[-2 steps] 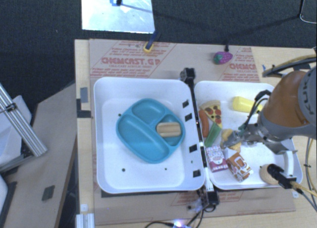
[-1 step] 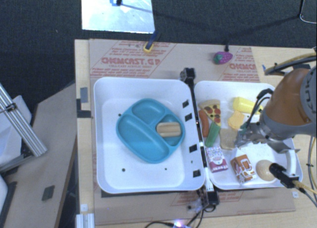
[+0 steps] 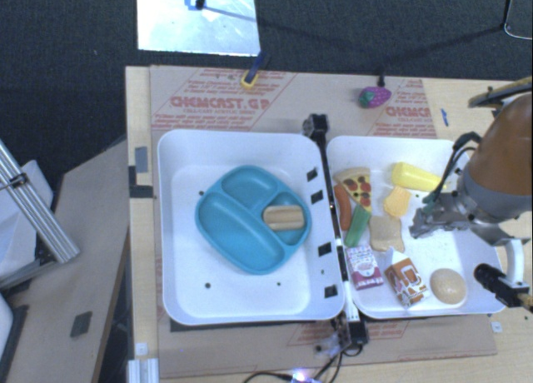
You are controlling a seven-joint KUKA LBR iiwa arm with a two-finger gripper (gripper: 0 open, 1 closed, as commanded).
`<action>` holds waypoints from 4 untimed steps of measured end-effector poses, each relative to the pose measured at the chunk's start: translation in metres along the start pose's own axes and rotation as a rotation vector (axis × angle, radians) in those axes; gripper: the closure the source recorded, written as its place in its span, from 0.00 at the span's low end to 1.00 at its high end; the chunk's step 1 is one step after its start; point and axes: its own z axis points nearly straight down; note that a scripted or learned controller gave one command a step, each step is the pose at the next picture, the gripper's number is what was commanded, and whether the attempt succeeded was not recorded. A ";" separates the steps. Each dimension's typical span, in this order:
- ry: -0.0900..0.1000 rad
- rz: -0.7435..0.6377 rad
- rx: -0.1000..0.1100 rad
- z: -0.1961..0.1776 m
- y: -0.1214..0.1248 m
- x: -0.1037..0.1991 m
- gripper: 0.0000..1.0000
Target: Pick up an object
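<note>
The right bin (image 3: 433, 150) holds several toy foods: a pizza slice (image 3: 356, 184), a yellow corn piece (image 3: 415, 176), a yellow cheese wedge (image 3: 397, 202), a green pepper (image 3: 358, 225), a tan bread slice (image 3: 384, 232), a red-and-white carton (image 3: 364, 267), an orange box (image 3: 406, 281) and a beige egg (image 3: 448, 286). My gripper (image 3: 426, 221) hangs low over the right part of this bin, just right of the bread slice and cheese. Nothing is visibly between its fingers.
The left bin (image 3: 179, 206) holds a blue divided plate (image 3: 237, 227) with a tan bread roll (image 3: 284, 217) in it. A purple toy (image 3: 375, 96) and a yellow clip (image 3: 250, 80) lie on the cardboard behind the bins. A black divider (image 3: 326, 206) runs between the bins.
</note>
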 end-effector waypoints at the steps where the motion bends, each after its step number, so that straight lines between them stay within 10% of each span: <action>1: 0.000 -0.002 -0.002 -0.049 0.001 0.009 1.00; 4: 0.002 -0.006 0.000 -0.065 0.062 0.093 1.00</action>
